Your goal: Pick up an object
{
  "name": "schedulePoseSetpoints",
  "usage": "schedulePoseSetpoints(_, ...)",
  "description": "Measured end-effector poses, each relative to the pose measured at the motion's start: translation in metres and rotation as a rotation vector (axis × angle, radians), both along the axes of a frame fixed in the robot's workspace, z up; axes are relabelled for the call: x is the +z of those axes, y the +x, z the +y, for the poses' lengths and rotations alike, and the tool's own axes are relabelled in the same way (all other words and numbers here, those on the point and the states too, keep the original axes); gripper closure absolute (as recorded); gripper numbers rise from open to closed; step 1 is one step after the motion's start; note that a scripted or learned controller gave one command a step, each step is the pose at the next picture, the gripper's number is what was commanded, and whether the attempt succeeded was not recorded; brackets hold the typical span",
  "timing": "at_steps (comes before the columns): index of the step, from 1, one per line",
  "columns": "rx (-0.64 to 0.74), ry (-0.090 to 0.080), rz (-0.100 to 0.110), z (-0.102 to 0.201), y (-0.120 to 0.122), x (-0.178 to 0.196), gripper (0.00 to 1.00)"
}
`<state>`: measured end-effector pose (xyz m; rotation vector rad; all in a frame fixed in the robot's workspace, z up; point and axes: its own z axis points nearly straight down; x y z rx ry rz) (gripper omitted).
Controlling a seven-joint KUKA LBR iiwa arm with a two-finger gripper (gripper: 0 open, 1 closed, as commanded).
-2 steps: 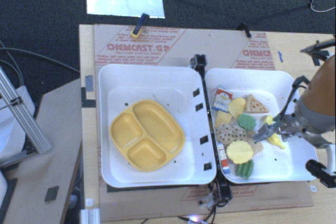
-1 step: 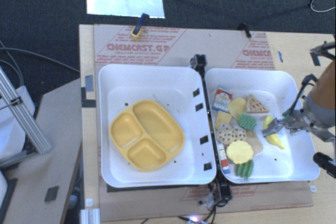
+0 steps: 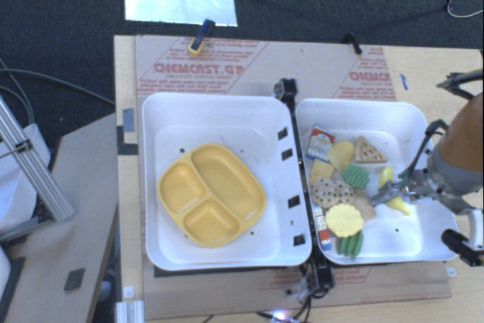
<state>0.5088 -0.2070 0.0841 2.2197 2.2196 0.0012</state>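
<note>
The right bin [image 3: 404,238] holds several toy foods. Among them are a red and white carton [image 3: 321,143], a triangular slice [image 3: 369,151], a green ridged piece [image 3: 355,178], a brown cookie [image 3: 328,193], a yellow round piece [image 3: 344,219] and a green piece [image 3: 348,243]. My gripper [image 3: 386,195] reaches in from the right and is low in the middle of this bin. It is right beside a small yellow banana-like piece [image 3: 399,204]. I cannot see whether it touches or holds that piece.
The left bin [image 3: 227,113] holds a yellow divided plate [image 3: 212,193]. A black divider with clips [image 3: 296,170] runs between the bins. The arm's grey body [image 3: 461,163] hangs over the right bin's right edge. Cardboard [image 3: 249,64] lies under both bins.
</note>
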Motion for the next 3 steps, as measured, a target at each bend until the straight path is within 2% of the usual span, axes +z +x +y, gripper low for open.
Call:
schedulePoseSetpoints(1,0.001,0.0,-0.002,0.0,0.001,0.011,1.0)
schedulePoseSetpoints(3,0.007,0.001,-0.003,0.049,0.02,0.088,1.0)
